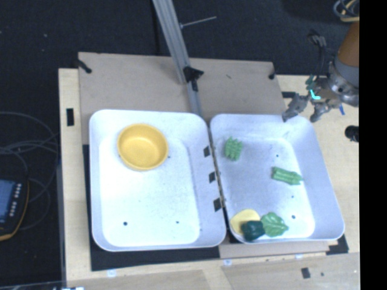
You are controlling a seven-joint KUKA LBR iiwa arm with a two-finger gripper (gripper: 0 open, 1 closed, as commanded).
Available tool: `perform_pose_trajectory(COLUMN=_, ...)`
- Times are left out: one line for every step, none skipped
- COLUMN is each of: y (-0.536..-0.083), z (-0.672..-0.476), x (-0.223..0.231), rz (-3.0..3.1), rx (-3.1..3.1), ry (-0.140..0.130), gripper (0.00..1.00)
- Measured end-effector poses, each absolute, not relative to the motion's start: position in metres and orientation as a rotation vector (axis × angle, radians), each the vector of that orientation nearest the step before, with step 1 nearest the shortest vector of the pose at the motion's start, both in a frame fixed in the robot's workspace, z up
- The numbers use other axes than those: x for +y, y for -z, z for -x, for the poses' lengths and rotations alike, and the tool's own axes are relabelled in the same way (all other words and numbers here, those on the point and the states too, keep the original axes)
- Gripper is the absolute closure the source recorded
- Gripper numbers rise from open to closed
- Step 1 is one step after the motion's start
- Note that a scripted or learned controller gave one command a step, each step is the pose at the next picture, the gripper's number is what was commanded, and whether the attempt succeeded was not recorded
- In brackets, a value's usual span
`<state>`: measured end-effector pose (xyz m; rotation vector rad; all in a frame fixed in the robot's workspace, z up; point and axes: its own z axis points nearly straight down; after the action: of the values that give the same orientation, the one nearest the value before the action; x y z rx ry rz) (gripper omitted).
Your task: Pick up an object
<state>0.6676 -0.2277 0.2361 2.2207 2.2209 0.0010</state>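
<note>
**Hovering at the Far Corner, Fingers Spread and Bare**

Hanging over the far right corner of the right-hand shallow white bin (314, 162), the two-finger gripper (304, 112) sits just past the bin's rim, its two grey fingers (294, 110) standing apart with nothing between them. Above it the grey wrist and the orange band (349, 44) of the arm enter from the right edge.

Inside the right bin lie five small things. A knobbly green block (233, 148) rests near the far left part, close to the divide between the bins. A long flat green piece (286, 176) lies toward the right wall, well apart from the gripper. In the near left corner three things crowd together: a pale yellow rounded piece (242, 217), a dark teal cube-like block (253, 229) touching its near side, and a light green leaf-shaped piece (274, 224) just beside the teal block on the right.

The left-hand shallow white bin (145, 222) holds a round yellow plastic bowl (143, 147), upright, in its far left part.

A grey metal rail (172, 35) slants down from the top of the view to the seam between the bins.
</note>
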Motion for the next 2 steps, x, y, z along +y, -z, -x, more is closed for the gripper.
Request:
perform_pose_trajectory(y=-0.236, z=-0.668, x=-0.228, rz=-2.221, rx=2.221, ry=-0.001, gripper=0.00)
perform_pose_trajectory(y=-0.194, z=-0.664, x=-0.226, rz=-2.223, rx=2.222, ry=0.003, gripper=0.00)
